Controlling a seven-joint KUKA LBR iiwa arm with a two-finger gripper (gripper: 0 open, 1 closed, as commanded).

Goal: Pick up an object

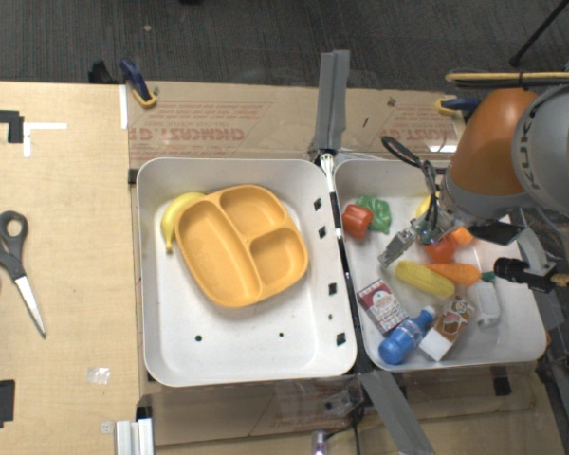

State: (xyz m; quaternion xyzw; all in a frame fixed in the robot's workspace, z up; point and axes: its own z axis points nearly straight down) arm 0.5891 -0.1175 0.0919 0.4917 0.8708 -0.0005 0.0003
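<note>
The right bin (512, 349) holds a pile of toy items. Among them are a red pepper (357, 220) beside a green piece (378, 213), a yellow corn-like piece (423, 278), an orange carrot (458, 273) and a red-orange item (443, 245). Nearer the front lie a red carton (380, 305), a blue bottle (402, 340), a small brown-and-white box (447, 329) and a white bottle (488, 305). My gripper (412, 240) hangs low over the middle of this bin, just above the yellow piece and beside the red-orange item. Nothing is visibly held in it.
The left bin (171, 349) carries an orange divided plate (242, 245) with a yellow banana (174, 218) tucked under its left edge. Scissors (14, 263) lie on the bench at far left. The arm's body and orange band (493, 140) overhang the right bin's back right.
</note>
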